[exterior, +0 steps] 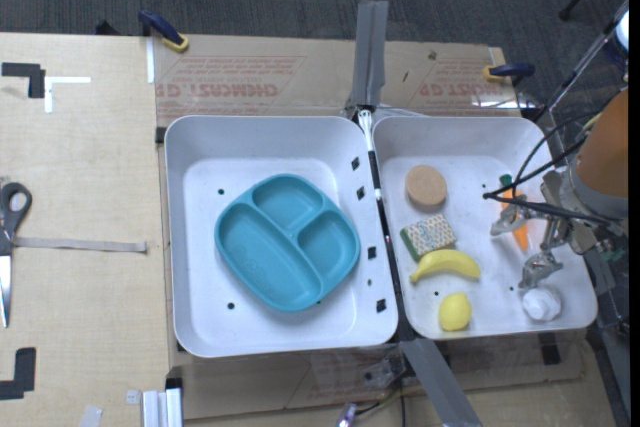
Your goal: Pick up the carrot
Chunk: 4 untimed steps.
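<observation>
Your metal two-finger gripper (541, 265) hangs at the right side of the frame, low over the right white bin (470, 133), its tip pointing down toward the bin floor. Whether it is parted or closed you cannot tell from here, and nothing is visibly held in it.

The small orange carrot (519, 233) lies just up and left of the tip, partly hidden behind cables and the wrist hardware. Its long axis seems to run roughly up and down the frame, though too little of it is exposed to be sure. So the coming move is probably a short shift toward the upper left.

A white crumpled lump (542, 304) sits just below the gripper; the yellow banana (446, 265) lies further left.
</observation>
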Each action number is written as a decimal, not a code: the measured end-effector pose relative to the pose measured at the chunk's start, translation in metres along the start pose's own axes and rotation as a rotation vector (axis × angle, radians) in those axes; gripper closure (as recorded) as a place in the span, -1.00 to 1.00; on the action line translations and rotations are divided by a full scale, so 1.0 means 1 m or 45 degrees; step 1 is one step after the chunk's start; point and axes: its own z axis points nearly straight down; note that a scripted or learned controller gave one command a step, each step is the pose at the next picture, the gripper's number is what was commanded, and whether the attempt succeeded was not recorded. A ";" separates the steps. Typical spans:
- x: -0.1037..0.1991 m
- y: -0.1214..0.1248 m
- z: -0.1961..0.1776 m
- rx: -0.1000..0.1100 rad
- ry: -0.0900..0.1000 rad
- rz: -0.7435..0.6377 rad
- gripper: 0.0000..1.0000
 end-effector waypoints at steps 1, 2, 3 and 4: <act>-0.003 0.000 -0.011 0.004 -0.008 -0.004 1.00; -0.003 0.000 -0.011 0.003 -0.008 -0.004 -1.00; -0.027 0.002 0.001 0.000 0.001 -0.016 -1.00; -0.030 0.002 -0.010 0.004 -0.007 -0.020 1.00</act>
